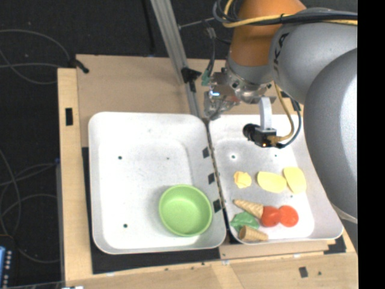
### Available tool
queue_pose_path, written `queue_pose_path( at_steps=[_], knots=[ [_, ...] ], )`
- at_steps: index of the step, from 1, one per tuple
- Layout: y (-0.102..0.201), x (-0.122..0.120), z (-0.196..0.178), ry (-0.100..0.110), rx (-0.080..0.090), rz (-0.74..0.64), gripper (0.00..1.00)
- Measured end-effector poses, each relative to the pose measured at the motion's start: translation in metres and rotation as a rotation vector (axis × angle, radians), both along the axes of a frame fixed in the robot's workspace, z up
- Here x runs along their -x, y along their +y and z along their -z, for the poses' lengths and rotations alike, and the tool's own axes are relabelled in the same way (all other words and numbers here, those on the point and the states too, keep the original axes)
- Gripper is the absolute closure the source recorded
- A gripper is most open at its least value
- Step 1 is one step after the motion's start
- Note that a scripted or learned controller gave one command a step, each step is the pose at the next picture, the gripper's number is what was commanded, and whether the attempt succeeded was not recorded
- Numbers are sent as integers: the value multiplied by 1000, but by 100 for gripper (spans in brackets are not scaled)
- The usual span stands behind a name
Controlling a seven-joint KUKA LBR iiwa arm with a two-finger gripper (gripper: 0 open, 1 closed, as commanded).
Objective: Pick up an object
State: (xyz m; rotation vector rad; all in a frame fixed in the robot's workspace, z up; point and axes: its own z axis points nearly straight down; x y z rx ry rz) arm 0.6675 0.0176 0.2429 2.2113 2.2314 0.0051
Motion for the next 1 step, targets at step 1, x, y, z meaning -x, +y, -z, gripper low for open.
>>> queue_pose_path(
  at_steps=[1],
  knots=[
    [41,13,2,3,1,2,100]
  ],
)
